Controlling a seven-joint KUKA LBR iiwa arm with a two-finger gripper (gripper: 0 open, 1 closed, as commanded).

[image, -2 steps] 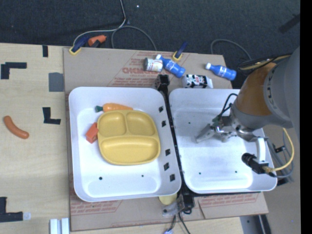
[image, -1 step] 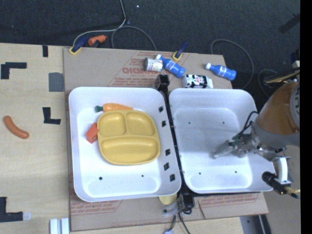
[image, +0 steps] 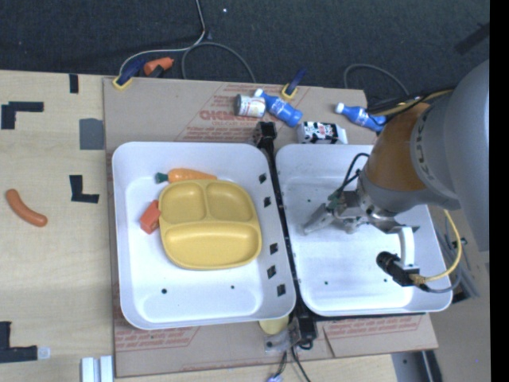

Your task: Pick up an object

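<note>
The left bin holds a yellow divided plate. An orange carrot lies along the plate's far edge, and a small red-orange piece lies against its left side. My gripper is low inside the right bin, near that bin's left wall and pointing left. The grey arm with its orange band reaches in from the right and covers the bin's right part. Nothing shows in the gripper.
A divider with black clips separates the bins. Blue clamps and small bottles lie on the cardboard behind the bins. A red sausage-like toy rests on the wooden bench at far left. A black cable hangs off the wrist.
</note>
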